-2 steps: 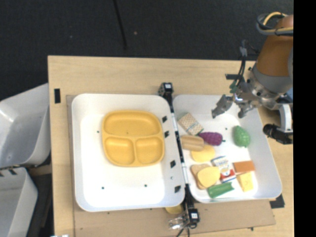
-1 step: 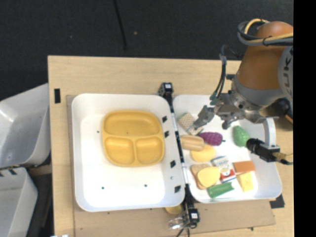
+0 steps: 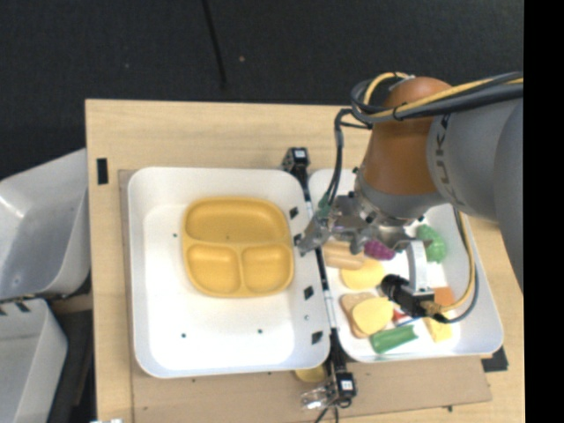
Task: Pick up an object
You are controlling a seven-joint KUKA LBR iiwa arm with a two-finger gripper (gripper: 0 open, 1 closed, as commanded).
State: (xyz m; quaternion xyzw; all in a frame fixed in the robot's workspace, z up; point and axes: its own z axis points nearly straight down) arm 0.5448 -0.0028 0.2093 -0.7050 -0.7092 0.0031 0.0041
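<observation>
Hovering low over the right bin (image 3: 480,320), end effector (image 3: 352,236) above toy food (image 3: 374,314); grip state impossible to tell. Sitting in the left bin (image 3: 150,324) toward the worktop (image 3: 211,117) middle: yellow divided tray (image 3: 238,245).

bench (image 3: 203,135): pale wood | on it: left bin (image 3: 141,263), right bin (image 3: 480,320) (both white, side by side)

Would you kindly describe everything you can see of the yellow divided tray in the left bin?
The yellow divided tray is a rounded-corner rectangle that looks like matte moulded plastic. It has three compartments: one wide section along the far side and two smaller ones side by side along the near side, all holding nothing. It lies flat and upright on the floor of the left bin, somewhat toward the far right of it, clear of the walls. Nothing else touches it; the gripper sits to its right over the right bin.
</observation>
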